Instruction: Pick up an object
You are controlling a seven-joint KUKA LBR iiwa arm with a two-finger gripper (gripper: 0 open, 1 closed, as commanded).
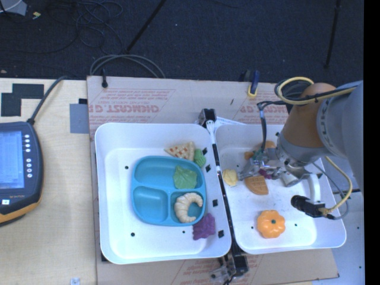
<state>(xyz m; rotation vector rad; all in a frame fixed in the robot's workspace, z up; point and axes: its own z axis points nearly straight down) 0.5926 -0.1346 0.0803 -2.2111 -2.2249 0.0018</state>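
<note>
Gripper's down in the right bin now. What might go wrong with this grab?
The gripper sits between the yellow piece and the brown flat piece, so it may nudge both and lift neither. It is also close to the divider wall and could knock it. The orange pumpkin lies clear.

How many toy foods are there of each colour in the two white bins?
Green: 2, lettuce leaf and small green piece
Tan or brown: 3, waffle, croissant, brown piece
Purple: 1, grapes
Yellow: 1, yellow piece
Orange: 1, pumpkin
Total: 8
</note>
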